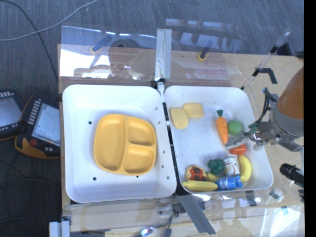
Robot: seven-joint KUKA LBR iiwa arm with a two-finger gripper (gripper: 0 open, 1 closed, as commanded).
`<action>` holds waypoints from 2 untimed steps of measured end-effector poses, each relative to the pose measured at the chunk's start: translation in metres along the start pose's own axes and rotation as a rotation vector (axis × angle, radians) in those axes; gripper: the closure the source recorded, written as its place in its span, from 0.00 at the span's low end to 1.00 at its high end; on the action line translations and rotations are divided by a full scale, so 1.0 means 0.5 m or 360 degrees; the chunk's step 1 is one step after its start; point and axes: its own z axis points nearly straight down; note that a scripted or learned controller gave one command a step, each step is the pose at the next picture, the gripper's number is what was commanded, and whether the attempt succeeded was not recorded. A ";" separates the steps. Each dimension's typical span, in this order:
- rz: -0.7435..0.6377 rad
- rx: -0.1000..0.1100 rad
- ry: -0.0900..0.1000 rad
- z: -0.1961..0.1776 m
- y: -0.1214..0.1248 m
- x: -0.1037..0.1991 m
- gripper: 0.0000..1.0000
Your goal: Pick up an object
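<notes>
The right bin (207, 95) holds several toy foods. Two pale yellow pieces (186, 114) lie at its back left. An orange carrot (222, 127) sits beside a green ball (235, 127). A small red piece (238, 150) lies just in front of them. Along the front are a banana (245, 168), a green broccoli (216, 165), a small can (230, 165), a blue item (229, 182), a long yellow piece (200, 185) and a red-yellow item (195, 173). My gripper (249, 136) hangs low at the bin's right side, next to the green ball and above the red piece.
The left bin (79, 102) carries a yellow divided plate (125, 143). A thin wall (167, 127) separates the bins. The arm's orange band (296, 98) and grey wrist stand over the right rim. A handheld pendant (37, 127) lies off the bench to the left.
</notes>
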 end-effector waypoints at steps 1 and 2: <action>0.0040 -0.0009 0.0010 0.190 0.122 -0.040 0.00; 0.0039 -0.0002 0.0014 0.177 0.120 -0.038 1.00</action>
